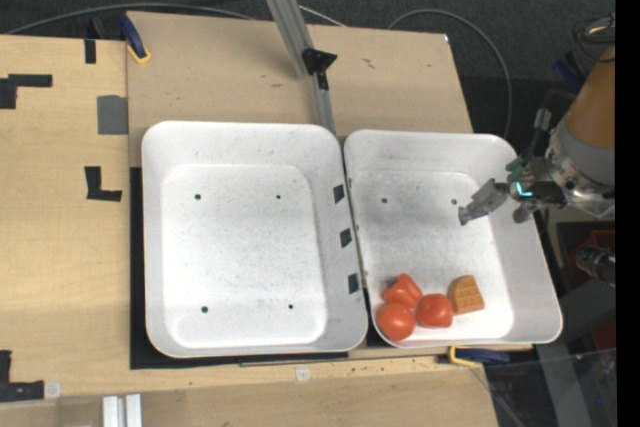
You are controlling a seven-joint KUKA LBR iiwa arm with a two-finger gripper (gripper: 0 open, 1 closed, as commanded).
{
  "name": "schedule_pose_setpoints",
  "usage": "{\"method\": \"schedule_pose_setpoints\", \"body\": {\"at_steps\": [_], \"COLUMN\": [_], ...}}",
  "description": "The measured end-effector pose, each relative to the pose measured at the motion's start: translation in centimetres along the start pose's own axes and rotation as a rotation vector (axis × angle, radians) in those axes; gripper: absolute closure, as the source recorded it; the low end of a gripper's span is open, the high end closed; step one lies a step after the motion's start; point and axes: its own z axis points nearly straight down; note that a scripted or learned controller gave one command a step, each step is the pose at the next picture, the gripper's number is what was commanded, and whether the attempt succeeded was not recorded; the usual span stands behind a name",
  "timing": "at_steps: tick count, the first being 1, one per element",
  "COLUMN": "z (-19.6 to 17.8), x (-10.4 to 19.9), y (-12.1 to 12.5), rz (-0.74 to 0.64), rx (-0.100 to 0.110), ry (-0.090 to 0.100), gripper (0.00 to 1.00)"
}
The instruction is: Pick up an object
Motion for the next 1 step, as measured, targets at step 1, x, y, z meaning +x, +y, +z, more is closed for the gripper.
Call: {"method": "schedule_pose_setpoints", "body": {"at_steps": [1], "z": [-0.23], "x": [0.02], "y": [0.08], "rz": [-0.002], "rx": [-0.004], "ry": [-0.001], "gripper": [0.00]}}
